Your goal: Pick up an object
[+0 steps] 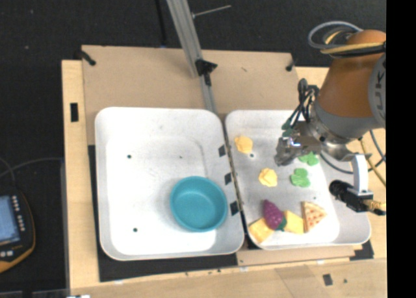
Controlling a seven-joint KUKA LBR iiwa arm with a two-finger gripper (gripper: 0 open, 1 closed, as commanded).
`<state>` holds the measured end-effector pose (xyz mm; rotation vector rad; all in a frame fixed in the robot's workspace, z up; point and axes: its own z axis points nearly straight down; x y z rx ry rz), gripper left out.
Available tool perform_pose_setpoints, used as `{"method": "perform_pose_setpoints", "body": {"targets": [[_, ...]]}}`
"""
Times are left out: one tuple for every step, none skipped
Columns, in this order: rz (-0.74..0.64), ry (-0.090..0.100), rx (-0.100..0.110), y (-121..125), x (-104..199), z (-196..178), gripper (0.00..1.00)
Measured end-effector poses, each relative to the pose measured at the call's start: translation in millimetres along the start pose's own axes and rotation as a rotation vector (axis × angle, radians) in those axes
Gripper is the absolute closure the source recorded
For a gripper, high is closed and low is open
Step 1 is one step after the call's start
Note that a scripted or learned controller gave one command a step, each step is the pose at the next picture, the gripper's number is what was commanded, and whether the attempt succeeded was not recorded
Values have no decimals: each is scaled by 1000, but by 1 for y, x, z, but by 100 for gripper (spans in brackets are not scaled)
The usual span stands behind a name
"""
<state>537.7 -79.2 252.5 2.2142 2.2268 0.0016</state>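
In the right bin (257, 124) lie several toy foods: a yellow piece (243, 144) near the back left, a yellow piece (268, 176) in the middle, a green piece (299, 177) and another green piece (309, 158) to its right. Along the front edge sit a purple eggplant-like toy (273, 214), yellow wedges (261, 230) and a pizza slice (314, 215). My gripper (285, 152) hangs low over the bin's middle, just left of the green pieces and above the middle yellow piece. Nothing shows between its tips.
A teal bowl (198, 203) sits in the left bin (130, 141) toward its front right. A slanted metal pole (188, 37) rises from the divide between the bins at the back. A handheld pendant (10, 222) lies at the far left, off the bench.
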Motion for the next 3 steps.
{"method": "perform_pose_setpoints", "body": {"targets": [[-1,1,2,5,49,11,100],[-2,1,1,3,105,20,100],[-4,3,0,3,169,17,100]]}}
